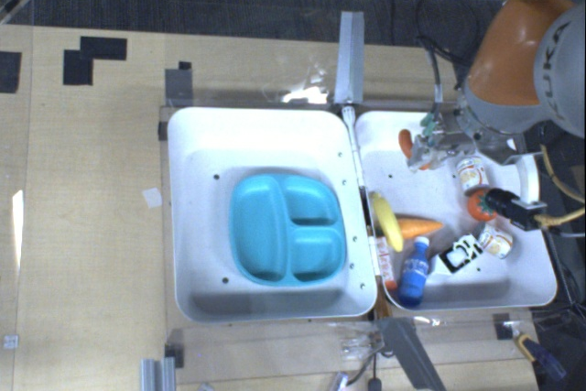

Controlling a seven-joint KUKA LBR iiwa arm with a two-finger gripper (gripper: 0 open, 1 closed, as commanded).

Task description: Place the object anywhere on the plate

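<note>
Sitting just left of end effector (430, 145): orange obj (405, 141).

A blue plate (286, 229) lies in the left bin (197, 151); the arm (522, 59) reaches over the right bin (526, 284).

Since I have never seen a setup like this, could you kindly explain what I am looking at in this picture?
It is a single camera fixed above a bench, looking down at a slant. The grey and orange shape at the right is a robot arm, and its gripper sits over the back of the right bin. Whether its fingers hold anything cannot be told from here. That bin holds small items: a banana, a carrot, a blue bottle and several small jars and pieces. The left bin holds a blue divided plate, where the robot is meant to put an object.
</note>
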